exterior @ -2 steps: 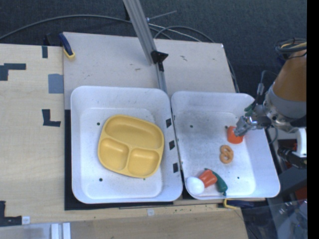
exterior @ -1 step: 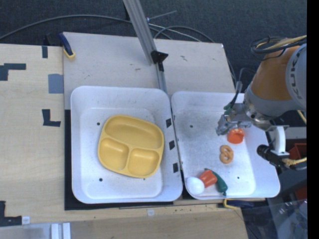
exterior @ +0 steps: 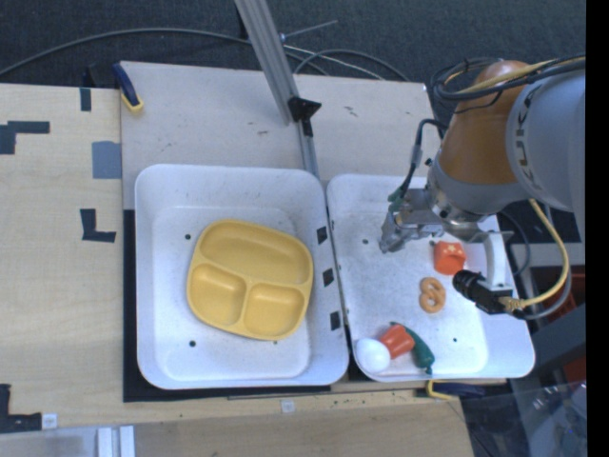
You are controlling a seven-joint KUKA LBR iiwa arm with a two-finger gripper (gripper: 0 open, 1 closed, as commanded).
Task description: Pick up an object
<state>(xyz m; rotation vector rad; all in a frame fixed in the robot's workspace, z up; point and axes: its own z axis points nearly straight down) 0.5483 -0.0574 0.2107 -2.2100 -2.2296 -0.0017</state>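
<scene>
Claw (exterior: 392, 240) beside orange block (exterior: 448, 255), pretzel (exterior: 432, 295) near.

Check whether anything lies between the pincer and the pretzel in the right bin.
Nothing visible does. The pincer hangs over bare floor of the right bin; the pretzel lies to its lower right, with the orange block off to the side of that path.

Grey arm (exterior: 533, 131) in from the right, orange-banded wrist bent down, pincer (exterior: 392, 240) low.

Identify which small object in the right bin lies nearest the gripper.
The orange block, just right of the gripper; the pretzel, carrot and white egg lie farther down.
</scene>
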